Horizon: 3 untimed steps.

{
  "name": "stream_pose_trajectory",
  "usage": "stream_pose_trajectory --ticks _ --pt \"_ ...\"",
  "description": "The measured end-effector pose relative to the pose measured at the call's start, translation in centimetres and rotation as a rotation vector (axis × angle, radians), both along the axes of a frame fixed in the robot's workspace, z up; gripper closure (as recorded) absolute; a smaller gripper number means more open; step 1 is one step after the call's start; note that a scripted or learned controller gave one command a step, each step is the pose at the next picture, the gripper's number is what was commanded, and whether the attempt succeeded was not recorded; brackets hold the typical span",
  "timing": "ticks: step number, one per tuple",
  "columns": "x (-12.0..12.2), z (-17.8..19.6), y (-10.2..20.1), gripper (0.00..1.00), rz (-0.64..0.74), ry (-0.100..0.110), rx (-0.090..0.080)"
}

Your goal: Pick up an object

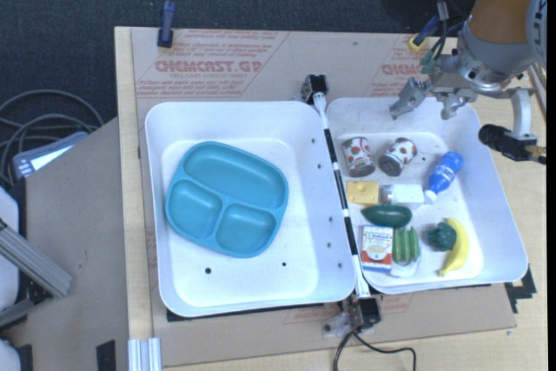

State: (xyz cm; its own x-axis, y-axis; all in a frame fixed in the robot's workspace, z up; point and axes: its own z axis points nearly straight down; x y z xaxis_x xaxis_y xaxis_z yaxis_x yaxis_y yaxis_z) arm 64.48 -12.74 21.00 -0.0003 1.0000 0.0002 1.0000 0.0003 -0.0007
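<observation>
Grey end effector (432, 100) hangs with fingers spread and nothing between them above the far rim of the right bin (502, 213), so no pick is made yet; candidates such as the blue bottle (442, 174) and banana (456, 248) lie below.

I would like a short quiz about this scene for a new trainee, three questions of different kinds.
1. True or false: the blue divided plate lies in the left bin.
2. Which lies nearest the right bin's front right corner? A) banana B) blue bottle C) cheese wedge
3. Fill in: the gripper hovers with fingers open over the right bin's ____ edge.

Key: 1 true; 2 A; 3 far.
</observation>
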Motion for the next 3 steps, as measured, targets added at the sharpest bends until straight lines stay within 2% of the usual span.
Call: stream_pose_trajectory --ticks 1,2,3 --pt "-2.4 -12.5 -1.4 0.0 -0.001 0.0 0.0" --pt "-2.3 -11.5 -1.4 1.0 -0.002 -0.003 -0.001" --pt "0.1 -2.4 4.8 1.0 0.001 -0.003 0.0"
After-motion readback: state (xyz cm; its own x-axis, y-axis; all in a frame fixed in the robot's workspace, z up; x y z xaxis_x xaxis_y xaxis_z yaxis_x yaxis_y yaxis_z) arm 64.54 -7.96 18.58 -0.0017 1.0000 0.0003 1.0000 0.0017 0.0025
